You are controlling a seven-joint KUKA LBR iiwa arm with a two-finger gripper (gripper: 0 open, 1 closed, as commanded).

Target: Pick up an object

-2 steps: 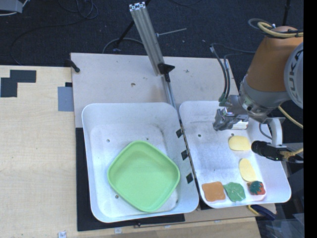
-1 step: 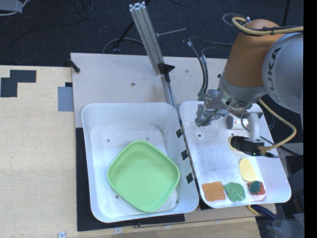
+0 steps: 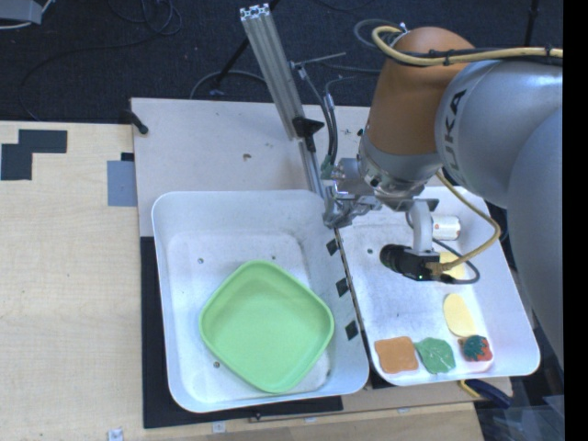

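My gripper [image 3: 342, 206] hangs under the grey and orange arm, over the far end of the wall between the two bins. Nothing shows in its grasp. In the right bin [image 3: 390, 310], along the near edge, lie an orange square piece [image 3: 397, 354], a green lumpy piece [image 3: 435, 354] and a small red and green ball [image 3: 475, 347]. A yellow oval piece [image 3: 458, 314] lies just behind them. All of these are well in front of the gripper and to its right.
A light green square plate [image 3: 266, 325] lies in the left bin [image 3: 184, 237], towards its near side. A slanted aluminium bar [image 3: 280, 85] rises behind the bins, close to the gripper's left.
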